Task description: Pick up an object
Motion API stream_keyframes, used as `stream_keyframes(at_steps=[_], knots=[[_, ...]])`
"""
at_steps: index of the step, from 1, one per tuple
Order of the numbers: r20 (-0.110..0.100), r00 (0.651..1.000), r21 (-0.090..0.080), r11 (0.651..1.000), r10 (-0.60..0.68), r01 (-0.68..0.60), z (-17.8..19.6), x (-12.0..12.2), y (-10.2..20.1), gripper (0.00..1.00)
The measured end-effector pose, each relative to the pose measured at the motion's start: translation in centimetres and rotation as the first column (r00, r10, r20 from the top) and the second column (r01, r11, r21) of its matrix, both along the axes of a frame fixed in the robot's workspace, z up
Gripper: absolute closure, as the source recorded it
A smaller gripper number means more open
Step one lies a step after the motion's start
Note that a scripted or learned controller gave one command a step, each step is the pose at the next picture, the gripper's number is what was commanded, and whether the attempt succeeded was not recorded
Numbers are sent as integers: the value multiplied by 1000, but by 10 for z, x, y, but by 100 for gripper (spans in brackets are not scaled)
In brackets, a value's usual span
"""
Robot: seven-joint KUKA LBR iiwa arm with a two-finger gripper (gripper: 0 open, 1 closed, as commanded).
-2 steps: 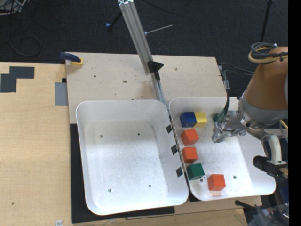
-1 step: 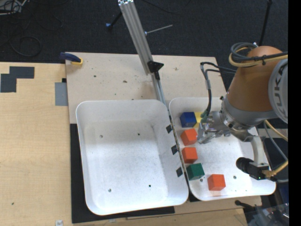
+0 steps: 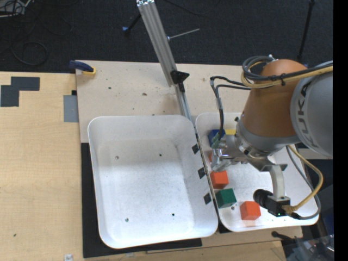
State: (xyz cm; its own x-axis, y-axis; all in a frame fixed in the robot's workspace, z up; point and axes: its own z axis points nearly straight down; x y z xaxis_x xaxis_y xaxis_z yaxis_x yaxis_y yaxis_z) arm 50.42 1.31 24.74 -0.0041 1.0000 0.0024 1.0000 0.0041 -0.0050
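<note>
Pale wooden counter (image 3: 38, 162) carries both bins; hand (image 3: 220, 155), grip unreadable, crowds the right bin's (image 3: 304, 219) left wall, where the orange cube (image 3: 219, 179) could jam.

We see a pale worktop (image 3: 38, 162) with grey patches (image 3: 19, 88) at far left. A blue-and-yellow clamp (image 3: 82, 67) lies at its far edge, and a metal rail (image 3: 160, 42) slants up past dark floor (image 3: 81, 20) with cables (image 3: 16, 4).
</note>
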Motion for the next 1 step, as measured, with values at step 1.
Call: stream_keyframes(at_steps=[1], knots=[[-2, 1000, 0, 1000, 1, -1, -11, -1, 63, 100]])
